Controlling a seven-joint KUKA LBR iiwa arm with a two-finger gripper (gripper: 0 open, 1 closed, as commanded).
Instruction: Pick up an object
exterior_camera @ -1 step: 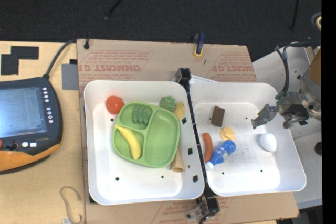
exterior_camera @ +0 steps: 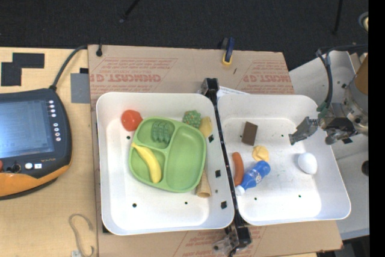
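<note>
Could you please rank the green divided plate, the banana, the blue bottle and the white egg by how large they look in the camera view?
1. green divided plate
2. banana
3. blue bottle, only slightly smaller than the banana, so that order is unsure
4. white egg

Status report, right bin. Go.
Hand above right bin's far right side, holding nothing. White egg nearest, just below it, untouched. Brown block, blue bottle farther left; nothing blocks the egg.
</note>
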